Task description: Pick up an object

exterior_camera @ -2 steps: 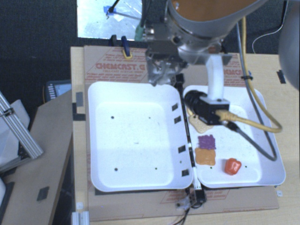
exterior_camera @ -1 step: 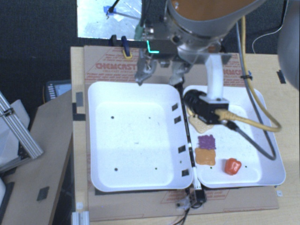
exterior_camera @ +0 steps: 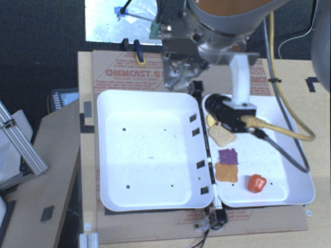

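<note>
Right bin (exterior_camera: 289, 154): four pieces, purple (exterior_camera: 228, 156), orange (exterior_camera: 226, 173), red (exterior_camera: 256, 183), tan (exterior_camera: 222, 135); maybe yellow fifth (exterior_camera: 211, 120).

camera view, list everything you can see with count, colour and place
left bin: one, white, on the cardboard sheet
right bin: one, white, touching the left bin's side
tan flat piece: one, right bin, near the divider
purple piece: one, right bin, just below the tan piece
orange piece: one, right bin, directly below the purple one
red piece: one, right bin, near the front edge
cardboard sheet: one, brown with red lettering, under both bins
clamp: one, blue and yellow, at the sheet's far edge
arm: one, grey with orange band, above the far edge
gripper: one, metallic, over the bins' far rim
</note>
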Tool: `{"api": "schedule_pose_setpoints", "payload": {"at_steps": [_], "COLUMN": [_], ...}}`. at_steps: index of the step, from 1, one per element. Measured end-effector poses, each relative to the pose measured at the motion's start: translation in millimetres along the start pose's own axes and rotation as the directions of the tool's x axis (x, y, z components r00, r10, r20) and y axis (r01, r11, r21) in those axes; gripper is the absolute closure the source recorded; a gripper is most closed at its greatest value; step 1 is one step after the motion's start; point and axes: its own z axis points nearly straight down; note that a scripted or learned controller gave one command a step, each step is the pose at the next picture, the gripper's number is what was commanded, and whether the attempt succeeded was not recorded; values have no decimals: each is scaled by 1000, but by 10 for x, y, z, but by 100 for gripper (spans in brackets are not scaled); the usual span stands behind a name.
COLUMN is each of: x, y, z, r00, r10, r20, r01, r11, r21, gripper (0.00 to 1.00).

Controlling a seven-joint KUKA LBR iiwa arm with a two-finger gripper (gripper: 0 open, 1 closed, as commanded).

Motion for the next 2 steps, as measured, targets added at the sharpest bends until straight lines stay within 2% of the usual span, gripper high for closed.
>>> {"api": "schedule_pose_setpoints", "payload": {"at_steps": [1,2], "x": [4,4], "y": [2,1], "z": [-111,-106], "r00": [1000,1000], "r10": [-2,-3], "r20": [-1,-1], "r01": [2,3], "r11": [1000,1000], "r21": [-2,-1], "gripper": [100,0]}}
